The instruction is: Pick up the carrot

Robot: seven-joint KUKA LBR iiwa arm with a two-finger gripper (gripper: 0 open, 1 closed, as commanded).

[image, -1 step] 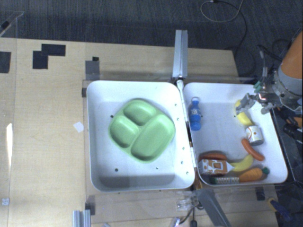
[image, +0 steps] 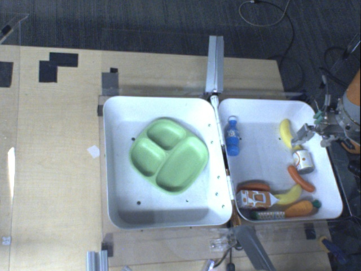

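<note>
Carrot (image: 300, 208) lay in right bin (image: 260, 120) front corner, wedged beside banana (image: 289, 195), unreached. Gripper (image: 313, 130) hovered over bin's far right rim; claw state indeterminable.

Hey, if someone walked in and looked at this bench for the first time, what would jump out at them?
Probably the big pale-green three-compartment plastic plate, alone in the left white bin. Next, the clutter in the right white bin: a blue bottle by the divider, and the orange carrot with a green top in the near right corner among bananas and a carton. The grey gripper hovers at that bin's right rim.
</note>
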